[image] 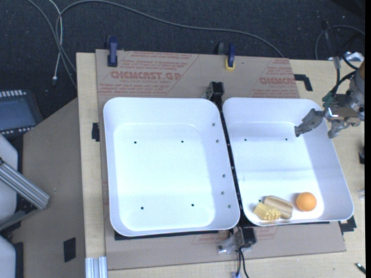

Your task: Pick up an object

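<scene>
Honestly, the arm is getting cut off at the frame edge, gripper [322,124] hanging spread wide, holding nothing. Below it, the orange ball [306,201] is sitting beside the bread roll [279,204] and corn [266,212]. Board [145,74] is reading "GEMCAST", roughly.

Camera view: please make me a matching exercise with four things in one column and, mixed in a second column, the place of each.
Things:
1. orange ball
2. corn cob
3. claw
4. blue clamp

Places:
A. over the upper right part of the right bin
B. at the far left edge of the board
C. in the near right corner of the right bin
D. at the near edge of the right bin, left of the bread roll

Pairs: 1-C, 2-D, 3-A, 4-B
</scene>
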Available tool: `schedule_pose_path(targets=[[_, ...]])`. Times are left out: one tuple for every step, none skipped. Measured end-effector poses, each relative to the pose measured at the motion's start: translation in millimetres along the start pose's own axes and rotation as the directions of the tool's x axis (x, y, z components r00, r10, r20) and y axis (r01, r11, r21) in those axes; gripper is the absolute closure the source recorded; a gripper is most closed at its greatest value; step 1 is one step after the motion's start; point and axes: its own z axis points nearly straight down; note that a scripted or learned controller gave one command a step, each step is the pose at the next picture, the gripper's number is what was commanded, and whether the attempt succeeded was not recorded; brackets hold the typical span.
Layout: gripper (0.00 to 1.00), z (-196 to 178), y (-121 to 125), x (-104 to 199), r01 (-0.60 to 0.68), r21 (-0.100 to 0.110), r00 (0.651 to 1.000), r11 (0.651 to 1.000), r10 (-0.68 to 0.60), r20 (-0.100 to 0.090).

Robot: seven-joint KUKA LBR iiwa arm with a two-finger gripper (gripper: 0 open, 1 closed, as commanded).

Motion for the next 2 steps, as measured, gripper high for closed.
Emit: schedule_pose_path(targets=[[0.00,-3,1,0,0.001,-0.005,1.000,1.000,-0.001,0.001],[0.00,48,-8,5,0.001,-0.001,1.000,1.000,-0.001,0.000]])
